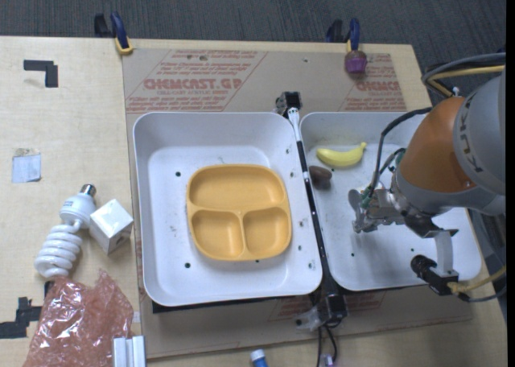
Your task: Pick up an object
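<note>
The banana (341,155) lies near the right bin's (346,265) far-left corner, long axis across the bin, beyond and left of the gripper (366,214); its grip state I cannot tell.

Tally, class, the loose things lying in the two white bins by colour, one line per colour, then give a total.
Yellow: 2, the divided tray in the left bin and the banana in the right bin
Brown: 1, a small rounded object by the banana
Total: 3
</note>
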{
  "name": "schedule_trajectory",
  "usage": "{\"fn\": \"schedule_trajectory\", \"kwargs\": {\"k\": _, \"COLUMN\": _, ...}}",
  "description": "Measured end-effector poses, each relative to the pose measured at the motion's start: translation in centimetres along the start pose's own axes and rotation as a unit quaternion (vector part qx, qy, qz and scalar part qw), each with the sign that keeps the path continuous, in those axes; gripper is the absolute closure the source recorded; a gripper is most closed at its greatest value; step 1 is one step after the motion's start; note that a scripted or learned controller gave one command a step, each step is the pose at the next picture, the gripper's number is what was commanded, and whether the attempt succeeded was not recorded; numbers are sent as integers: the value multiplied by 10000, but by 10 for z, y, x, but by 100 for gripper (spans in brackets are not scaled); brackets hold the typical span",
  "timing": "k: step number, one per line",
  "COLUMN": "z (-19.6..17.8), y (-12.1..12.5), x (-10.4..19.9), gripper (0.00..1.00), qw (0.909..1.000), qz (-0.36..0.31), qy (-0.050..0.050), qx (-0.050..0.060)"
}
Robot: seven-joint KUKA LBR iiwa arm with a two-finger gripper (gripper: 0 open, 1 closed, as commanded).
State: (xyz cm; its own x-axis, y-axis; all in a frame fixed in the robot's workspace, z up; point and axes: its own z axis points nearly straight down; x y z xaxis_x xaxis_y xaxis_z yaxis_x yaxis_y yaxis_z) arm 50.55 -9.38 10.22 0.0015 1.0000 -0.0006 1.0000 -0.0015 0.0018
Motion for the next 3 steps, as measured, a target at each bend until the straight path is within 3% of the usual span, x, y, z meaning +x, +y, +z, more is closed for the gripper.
{"fn": "schedule_trajectory", "kwargs": {"k": 1, "z": 0, "y": 0, "x": 0, "gripper": 0, "qw": 10000, "qz": 1, "qy": 1, "qx": 1}}
{"fn": "schedule_trajectory", "kwargs": {"k": 2, "z": 10, "y": -28, "x": 1, "gripper": 0, "qw": 10000, "qz": 2, "qy": 4, "qx": 10}}
{"fn": "schedule_trajectory", "kwargs": {"k": 3, "z": 0, "y": -27, "x": 1, "gripper": 100, "qw": 10000, "qz": 6, "qy": -1, "qx": -4}}
